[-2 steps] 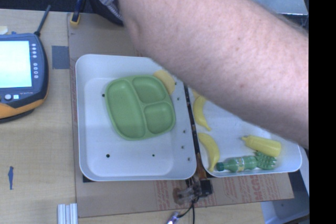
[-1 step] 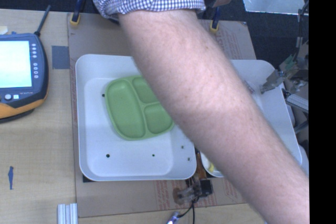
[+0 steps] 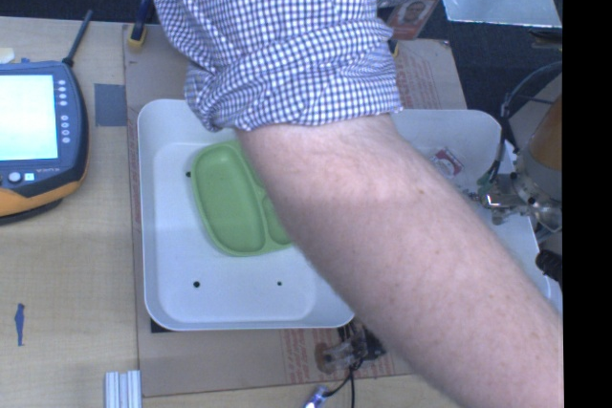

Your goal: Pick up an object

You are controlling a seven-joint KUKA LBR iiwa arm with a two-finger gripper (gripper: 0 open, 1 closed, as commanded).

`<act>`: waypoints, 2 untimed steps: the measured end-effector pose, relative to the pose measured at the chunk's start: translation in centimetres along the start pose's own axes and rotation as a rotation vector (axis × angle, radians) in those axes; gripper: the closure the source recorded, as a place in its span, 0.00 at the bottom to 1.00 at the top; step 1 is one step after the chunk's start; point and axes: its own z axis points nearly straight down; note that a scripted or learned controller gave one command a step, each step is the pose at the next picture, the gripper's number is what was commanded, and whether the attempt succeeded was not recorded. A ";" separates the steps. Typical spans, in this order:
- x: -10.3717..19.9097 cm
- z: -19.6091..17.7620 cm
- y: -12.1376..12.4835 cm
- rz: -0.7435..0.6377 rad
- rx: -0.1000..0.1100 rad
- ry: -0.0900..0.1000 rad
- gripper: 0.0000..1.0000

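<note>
A green, shallow dish-like object point(image 3: 229, 201) lies in the left white bin point(image 3: 172, 301); its right side is hidden under a person's bare forearm point(image 3: 402, 244). In the right bin point(image 3: 478, 124) a small pale item with red marks point(image 3: 447, 161) lies near the back wall. My gripper point(image 3: 507, 198) is at the right edge of the right bin, low over its rim, with the orange band point(image 3: 547, 137) above it. It is partly cut off and cluttered with cables. Nothing can be seen held in it.
The person's forearm and blue-checked sleeve point(image 3: 287, 24) cross the view from top centre to bottom right, covering most of the right bin. A teach pendant point(image 3: 38, 134) lies on the bench at left. Cables point(image 3: 339, 368) sit below the bins.
</note>
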 end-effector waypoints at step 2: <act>3.1 1.3 6.4 -0.001 -0.001 -0.002 0.00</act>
